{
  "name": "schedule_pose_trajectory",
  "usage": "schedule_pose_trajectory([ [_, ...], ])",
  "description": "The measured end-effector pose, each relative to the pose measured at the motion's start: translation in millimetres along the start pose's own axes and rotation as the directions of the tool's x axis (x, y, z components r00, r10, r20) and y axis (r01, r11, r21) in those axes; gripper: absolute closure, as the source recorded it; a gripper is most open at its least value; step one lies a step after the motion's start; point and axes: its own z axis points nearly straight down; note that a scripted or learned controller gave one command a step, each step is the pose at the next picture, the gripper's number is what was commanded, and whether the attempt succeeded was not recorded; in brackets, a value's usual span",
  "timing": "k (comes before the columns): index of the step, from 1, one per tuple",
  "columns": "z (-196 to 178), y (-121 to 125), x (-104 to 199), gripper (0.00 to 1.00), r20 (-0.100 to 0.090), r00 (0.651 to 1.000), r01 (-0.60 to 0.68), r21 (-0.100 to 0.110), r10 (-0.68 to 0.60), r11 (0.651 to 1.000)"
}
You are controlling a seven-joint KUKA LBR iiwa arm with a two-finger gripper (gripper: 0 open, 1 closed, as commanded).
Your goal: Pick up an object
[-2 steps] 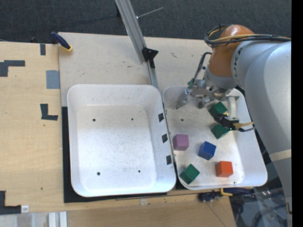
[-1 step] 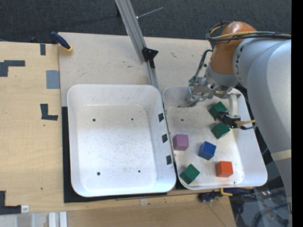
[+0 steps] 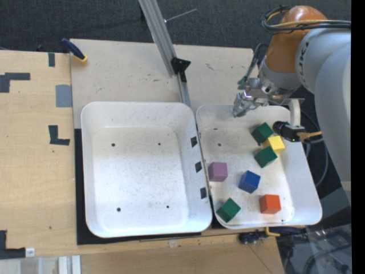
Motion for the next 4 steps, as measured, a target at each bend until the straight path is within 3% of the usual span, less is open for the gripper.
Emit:
schedule_pose_trajectory([
  [1, -52.6, 1.4, 0.4, 1.00, 0.000, 1.000, 0.000, 0.001, 0.000, 1.000],
  [4, -61.7, -20.9, 153.2, 1.00, -0.002, 1.000, 0.005, 0.007, -0.005, 1.000],
])
